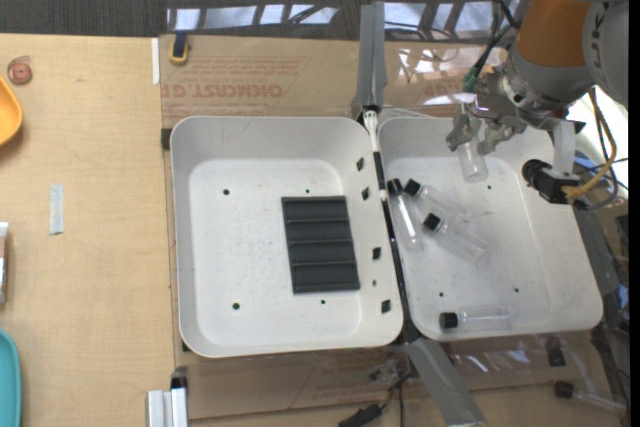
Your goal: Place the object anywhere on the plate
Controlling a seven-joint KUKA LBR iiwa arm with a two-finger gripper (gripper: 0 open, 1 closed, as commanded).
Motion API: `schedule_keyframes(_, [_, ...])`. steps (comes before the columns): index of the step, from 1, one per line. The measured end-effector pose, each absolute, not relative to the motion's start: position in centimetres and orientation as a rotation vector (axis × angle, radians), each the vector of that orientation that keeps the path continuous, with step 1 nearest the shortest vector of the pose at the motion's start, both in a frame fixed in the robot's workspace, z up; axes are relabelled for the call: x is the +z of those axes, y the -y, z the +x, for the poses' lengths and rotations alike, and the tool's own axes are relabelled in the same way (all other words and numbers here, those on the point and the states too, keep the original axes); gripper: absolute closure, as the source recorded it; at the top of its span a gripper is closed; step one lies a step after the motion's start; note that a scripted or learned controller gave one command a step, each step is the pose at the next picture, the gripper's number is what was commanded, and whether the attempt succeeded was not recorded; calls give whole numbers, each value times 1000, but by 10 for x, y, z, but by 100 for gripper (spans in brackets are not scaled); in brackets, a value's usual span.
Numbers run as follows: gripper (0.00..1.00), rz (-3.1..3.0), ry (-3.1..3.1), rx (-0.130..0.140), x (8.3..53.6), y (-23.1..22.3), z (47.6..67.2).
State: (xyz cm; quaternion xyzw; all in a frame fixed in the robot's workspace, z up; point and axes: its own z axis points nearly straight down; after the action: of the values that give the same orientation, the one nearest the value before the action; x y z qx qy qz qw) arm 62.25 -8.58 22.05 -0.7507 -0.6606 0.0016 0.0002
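A black ridged plate [320, 243] lies flat in the middle of the left white bin [205, 245]. My gripper [474, 143] hangs over the far part of the right white bin [560, 285], well right of the plate. A short clear tube [474, 167] sticks down from between its fingers, so the gripper looks shut on it. The tube's top end is hidden by the fingers.
Loose clear tubes with black caps lie in the right bin: one by the dividing wall [405, 213], one in the middle [458, 235], one at the front [482, 320]. The two bins' rims meet in a ridge [383, 215]. Cables [560, 180] hang by the arm.
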Motion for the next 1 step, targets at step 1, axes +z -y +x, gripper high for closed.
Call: schedule_keyframes(1, [100, -2353, 2079, 7, 212, -14, 596])
